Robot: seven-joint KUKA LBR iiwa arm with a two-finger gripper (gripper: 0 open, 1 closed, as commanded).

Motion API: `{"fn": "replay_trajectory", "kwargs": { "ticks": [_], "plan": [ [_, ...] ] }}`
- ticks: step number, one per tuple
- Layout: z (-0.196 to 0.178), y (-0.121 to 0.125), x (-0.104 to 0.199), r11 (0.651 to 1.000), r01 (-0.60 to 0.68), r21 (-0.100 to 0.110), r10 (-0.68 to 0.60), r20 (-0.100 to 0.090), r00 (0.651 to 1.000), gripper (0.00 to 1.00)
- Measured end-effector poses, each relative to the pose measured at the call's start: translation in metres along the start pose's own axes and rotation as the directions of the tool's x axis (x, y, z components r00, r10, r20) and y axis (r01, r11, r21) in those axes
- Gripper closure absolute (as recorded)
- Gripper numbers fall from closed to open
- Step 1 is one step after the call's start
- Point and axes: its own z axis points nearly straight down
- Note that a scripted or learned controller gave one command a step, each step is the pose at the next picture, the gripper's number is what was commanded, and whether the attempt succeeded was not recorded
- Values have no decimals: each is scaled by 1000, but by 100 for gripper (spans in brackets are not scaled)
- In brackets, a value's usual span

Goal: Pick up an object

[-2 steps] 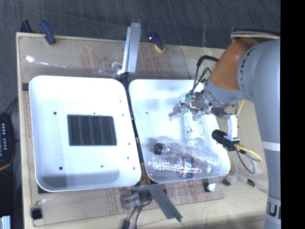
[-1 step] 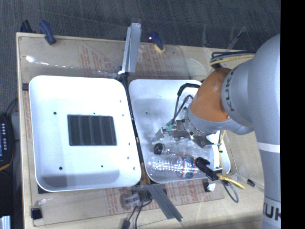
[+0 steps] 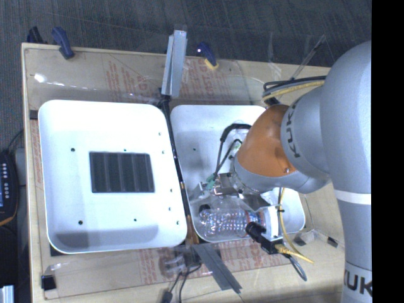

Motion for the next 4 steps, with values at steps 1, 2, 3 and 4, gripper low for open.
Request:
{"fn": "replay_trajectory", "kwargs": {
  "ticks": [1, 2, 3, 4],
  "plan": [
    [-62, 40, -15, 985, 173, -3, -173, 1, 985, 0],
    [-72, 41, -15, 984, 177, -2, -177, 1, 984, 100],
    [-72, 41, -15, 984, 177, -2, -177, 2, 984, 0],
    [-82, -6, -78, 1000, -4, 1, 4, -1, 1000, 0]
  ]
}}
